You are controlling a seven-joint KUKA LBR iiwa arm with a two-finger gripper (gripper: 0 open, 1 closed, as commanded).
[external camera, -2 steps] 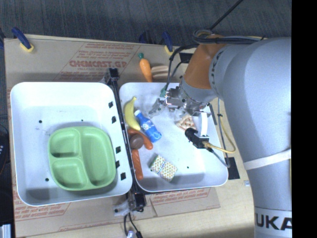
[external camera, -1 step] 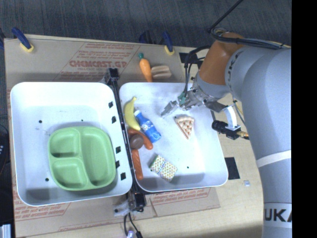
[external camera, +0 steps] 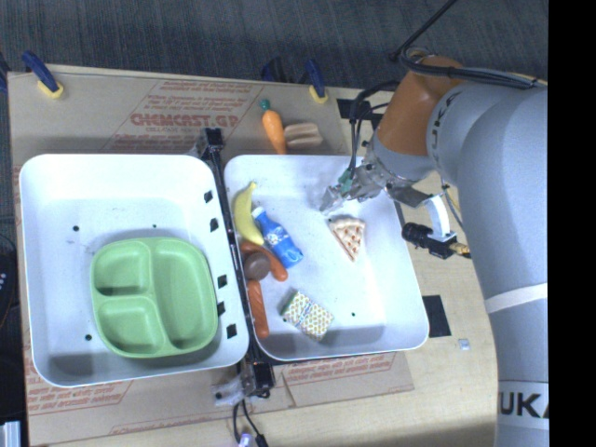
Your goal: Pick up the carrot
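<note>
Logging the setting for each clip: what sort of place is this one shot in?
Most likely a robot lab test bench, not a kitchen. Two white bins sit on cardboard clamped to the bench, toy food such as a carrot and banana lies about, and an industrial arm reaches in.

The carrot [external camera: 272, 129] lay outside the bins, on the brown board just beyond the right bin's far rim. It was small and orange with what looked like a green top, lying flat, tip pointing toward the bin.
</note>
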